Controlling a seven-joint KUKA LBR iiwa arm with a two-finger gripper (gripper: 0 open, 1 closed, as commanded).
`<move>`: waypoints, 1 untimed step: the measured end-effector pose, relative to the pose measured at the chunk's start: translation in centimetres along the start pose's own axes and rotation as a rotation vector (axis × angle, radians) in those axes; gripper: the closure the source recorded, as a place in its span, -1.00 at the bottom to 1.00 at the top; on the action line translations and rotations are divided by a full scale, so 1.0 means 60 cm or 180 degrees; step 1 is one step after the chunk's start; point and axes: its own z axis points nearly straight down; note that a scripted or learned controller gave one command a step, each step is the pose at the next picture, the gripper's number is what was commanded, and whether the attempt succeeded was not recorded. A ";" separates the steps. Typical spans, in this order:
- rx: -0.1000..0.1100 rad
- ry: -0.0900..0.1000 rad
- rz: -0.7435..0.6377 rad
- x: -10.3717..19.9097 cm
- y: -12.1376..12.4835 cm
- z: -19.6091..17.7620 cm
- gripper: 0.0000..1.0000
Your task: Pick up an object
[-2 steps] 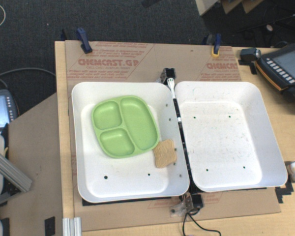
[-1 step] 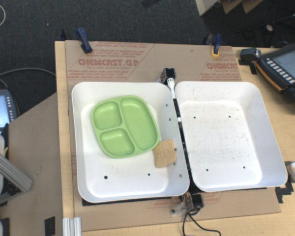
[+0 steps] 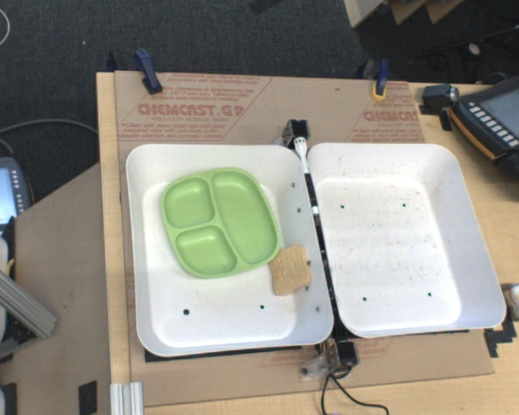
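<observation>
- Camera view: two white bins sit side by side on a brown board. Both things worth picking lie in the left bin. The right bin holds nothing to grasp, just dark specks on its floor.
- A green divided plate lies flat in the upper middle of the left bin. It is turned a little, so its long axis runs roughly from upper left to lower right.
- A small tan block, perhaps sponge or cork, lies flat against the plate's lower right corner. It sits just beside the wall that the two bins share.
- Deciding relation: the arm works from the view's right, so both objects lie across the whole right bin from it, toward the left. The tan block is the nearer of the two. It is roughly square and slightly skewed, so no grasp axis clearly suits it better.
- My judgement: the block is the easier target. The plate on one side and the bin wall on the other leave little room beside it.
- Whether the gripper is open or closed cannot be told here, and nothing suggests an object is held.
- Blue clamp and yellow clamp pin the board's far edge.
</observation>
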 end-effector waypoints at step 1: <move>0.0021 0.0002 0.0008 0.013 -0.024 0.170 1.00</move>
